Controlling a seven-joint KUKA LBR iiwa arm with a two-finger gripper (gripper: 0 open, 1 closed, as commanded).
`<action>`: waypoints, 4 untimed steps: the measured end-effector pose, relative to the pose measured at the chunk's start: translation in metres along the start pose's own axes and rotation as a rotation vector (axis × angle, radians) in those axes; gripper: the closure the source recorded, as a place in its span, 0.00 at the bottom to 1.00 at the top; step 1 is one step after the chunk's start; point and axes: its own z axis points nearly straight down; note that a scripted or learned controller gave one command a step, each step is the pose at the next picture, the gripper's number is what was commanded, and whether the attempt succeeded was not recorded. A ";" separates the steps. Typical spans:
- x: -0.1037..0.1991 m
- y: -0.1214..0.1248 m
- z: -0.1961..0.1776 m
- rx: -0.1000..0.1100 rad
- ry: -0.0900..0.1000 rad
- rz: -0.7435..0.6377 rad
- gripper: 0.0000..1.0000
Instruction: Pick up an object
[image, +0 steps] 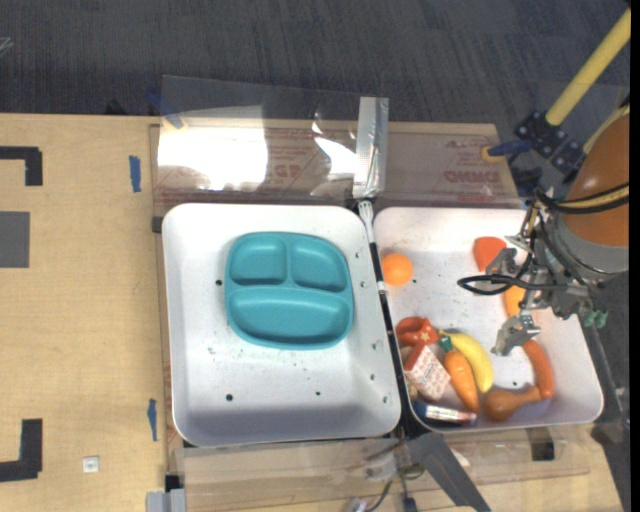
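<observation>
Tool (517, 330) low in right bin (440, 225); finger spread unclear; near banana (472, 358).

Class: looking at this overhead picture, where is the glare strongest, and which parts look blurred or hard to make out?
Camera view: glare is strongest on the clear plastic sheet behind the bins; the teal tray looks evenly lit and sharp; the end effector is soft, cluttered by cables.

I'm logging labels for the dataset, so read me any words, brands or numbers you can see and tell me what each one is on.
Red print on the clear sheet behind the bins: mirrored and glare-washed, too blurred to read.
Red and white packet in the right bin: print too small to read.
Nothing else carries text.
</observation>
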 end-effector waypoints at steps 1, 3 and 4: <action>0.036 0.022 0.099 -0.001 0.004 0.017 0.00; 0.033 0.028 0.109 0.004 -0.026 0.111 1.00; -0.029 0.026 0.123 0.000 -0.005 0.304 1.00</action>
